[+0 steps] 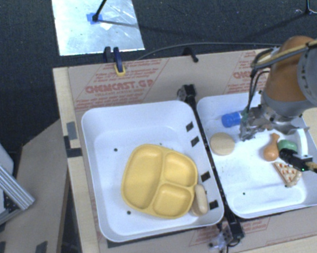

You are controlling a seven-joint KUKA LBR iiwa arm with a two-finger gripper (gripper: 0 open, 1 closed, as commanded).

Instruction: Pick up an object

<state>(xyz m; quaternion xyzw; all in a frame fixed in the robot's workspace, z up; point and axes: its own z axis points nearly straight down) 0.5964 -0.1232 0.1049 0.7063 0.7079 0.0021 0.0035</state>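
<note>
My gripper point(249, 130) hangs low over the upper middle of the right bin point(261, 199), under the grey arm with its orange band point(284, 80). A blue cylinder point(230, 120) lies just to its upper left, partly tucked behind it. A round beige disc point(223, 143) rests to its left, near the bin's left wall. To its right lie an orange drumstick-shaped piece point(271, 148), a small green object point(287, 146) and, nearer the front, a pizza slice point(288, 173). I see nothing held in the gripper.
The left bin point(107, 135) holds a yellow divided tray point(159, 180) with a beige roll point(200, 199) against its right edge. A black divider with clips point(204, 146) runs between the bins. Cables trail at the far right.
</note>
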